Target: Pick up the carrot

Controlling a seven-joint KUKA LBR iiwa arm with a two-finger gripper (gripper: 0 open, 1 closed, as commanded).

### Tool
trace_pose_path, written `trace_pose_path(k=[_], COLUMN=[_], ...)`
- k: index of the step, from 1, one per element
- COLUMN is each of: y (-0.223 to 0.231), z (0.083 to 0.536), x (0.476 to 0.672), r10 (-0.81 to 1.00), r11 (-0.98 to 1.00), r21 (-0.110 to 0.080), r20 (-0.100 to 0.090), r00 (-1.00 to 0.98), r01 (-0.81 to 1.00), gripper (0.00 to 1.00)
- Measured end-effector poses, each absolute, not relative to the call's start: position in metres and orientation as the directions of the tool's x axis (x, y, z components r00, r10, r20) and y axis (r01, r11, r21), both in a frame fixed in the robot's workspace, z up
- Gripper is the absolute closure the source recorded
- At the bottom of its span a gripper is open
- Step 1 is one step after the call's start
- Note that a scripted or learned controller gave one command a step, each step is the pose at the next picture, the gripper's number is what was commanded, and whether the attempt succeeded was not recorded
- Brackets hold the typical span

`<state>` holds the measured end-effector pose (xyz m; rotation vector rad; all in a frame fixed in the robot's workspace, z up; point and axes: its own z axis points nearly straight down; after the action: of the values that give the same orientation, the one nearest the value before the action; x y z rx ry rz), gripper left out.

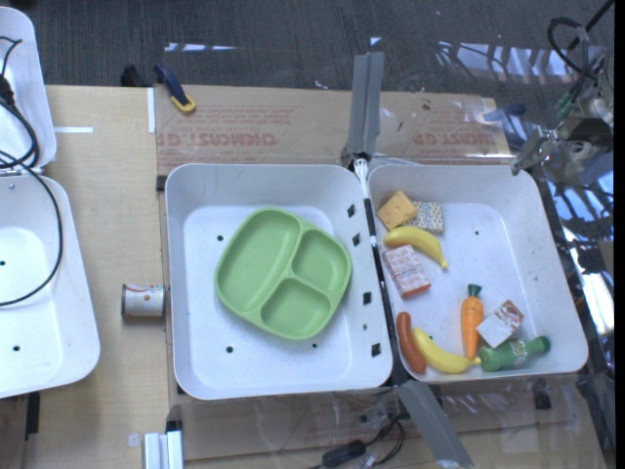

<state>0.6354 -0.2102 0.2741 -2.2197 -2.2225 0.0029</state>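
Observation:
The carrot (471,322), orange with a green top, lies in the near part of the right bin (532,252), its green end pointing to the far side. A white carton (502,322) touches its right side. A green bottle (514,353) lies just past its tip. A yellow banana (442,356) curves along its near left, beside a red sausage (409,342).
Farther back in the right bin lie a second banana (418,241), a red and white box (406,270), a tan cracker (396,209) and a speckled packet (429,217). The left bin (186,262) holds a green divided plate (283,274). Cables and metal hardware (571,135) crowd the far right corner.

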Motion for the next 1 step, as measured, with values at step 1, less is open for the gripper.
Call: trace_pose_path(k=[1], y=[-0.1745], z=[0.1658], x=[0.5841], r10=[0.998], r11=[0.056], r21=[-0.003], r20=[0.000], r00=[-0.056], r01=[0.998], gripper=[0.00])
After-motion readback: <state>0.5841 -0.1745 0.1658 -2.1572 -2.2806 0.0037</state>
